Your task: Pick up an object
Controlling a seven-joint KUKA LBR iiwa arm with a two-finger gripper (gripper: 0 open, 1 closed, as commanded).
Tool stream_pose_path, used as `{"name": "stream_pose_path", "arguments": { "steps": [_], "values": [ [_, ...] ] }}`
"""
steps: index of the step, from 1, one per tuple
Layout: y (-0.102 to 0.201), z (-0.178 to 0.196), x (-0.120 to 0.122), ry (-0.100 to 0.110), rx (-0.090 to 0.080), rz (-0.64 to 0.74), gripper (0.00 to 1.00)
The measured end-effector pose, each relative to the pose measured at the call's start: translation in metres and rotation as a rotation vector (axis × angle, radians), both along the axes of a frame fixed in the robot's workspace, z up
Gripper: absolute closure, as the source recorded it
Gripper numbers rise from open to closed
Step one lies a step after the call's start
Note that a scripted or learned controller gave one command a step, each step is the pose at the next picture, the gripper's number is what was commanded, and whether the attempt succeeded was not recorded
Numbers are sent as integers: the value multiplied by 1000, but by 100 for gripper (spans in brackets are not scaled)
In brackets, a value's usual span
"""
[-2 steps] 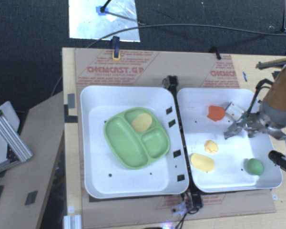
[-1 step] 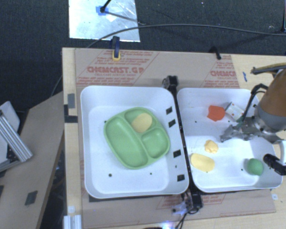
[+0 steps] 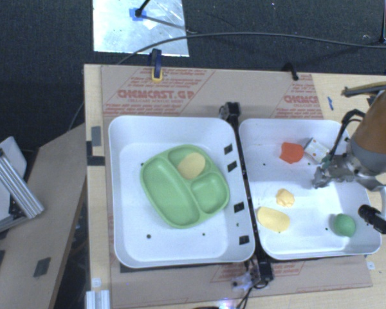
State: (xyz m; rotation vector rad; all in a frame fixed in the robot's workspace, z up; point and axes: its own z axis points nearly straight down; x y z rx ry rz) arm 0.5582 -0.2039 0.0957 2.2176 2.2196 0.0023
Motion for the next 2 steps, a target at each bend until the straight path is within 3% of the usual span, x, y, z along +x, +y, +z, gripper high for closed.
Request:
{"name": "stream_pose_path", "arguments": {
  "steps": [2],
  "values": [
    [8,101,7,-1,0,4,100]
  ]
}}
